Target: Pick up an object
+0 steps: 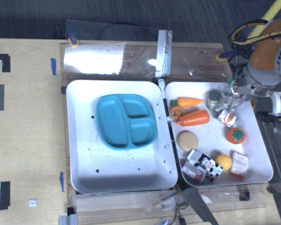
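The right bin (262, 144) holds several toy foods. An orange carrot (190, 102) lies at its back, with a fatter orange-red piece (193, 118) and a small orange fruit (176, 112) beside it. A tan round biscuit (187, 140) sits mid-bin, a red tomato (235, 135) to its right. A yellow lemon (223, 161), a red-and-white carton (239, 163) and a cow-patterned box (207, 165) lie at the front. My gripper (232, 99) hangs over the bin's back right, just above a small red-and-white can (227, 118) and next to a grey can (214, 98).
The left bin (84, 172) bears a blue divided plate (126, 120). A crumpled wrapper (193, 168) lies by the cow-patterned box. The grey arm (267, 64) with its orange band and cables comes in past the right bin's back right corner. A metal divider (164, 53) stands behind the bins.
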Controlling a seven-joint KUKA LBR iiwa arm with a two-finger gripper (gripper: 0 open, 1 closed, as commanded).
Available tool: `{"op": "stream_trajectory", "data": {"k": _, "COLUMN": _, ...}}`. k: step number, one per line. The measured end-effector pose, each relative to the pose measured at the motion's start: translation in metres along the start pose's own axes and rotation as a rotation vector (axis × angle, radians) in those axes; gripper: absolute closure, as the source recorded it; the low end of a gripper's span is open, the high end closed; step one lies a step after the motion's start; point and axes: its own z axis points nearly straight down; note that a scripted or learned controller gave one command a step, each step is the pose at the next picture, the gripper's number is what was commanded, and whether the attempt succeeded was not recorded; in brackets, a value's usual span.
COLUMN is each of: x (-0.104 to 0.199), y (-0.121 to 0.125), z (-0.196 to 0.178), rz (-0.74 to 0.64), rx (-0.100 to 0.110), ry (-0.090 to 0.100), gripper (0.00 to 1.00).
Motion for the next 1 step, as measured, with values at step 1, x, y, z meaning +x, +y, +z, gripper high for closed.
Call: {"op": "stream_trajectory", "data": {"k": 1, "x": 0.0536, "y": 0.0033, "z": -0.0932, "rz": 0.242, "rx": -0.089, "ry": -0.028, "gripper": 1.00}}
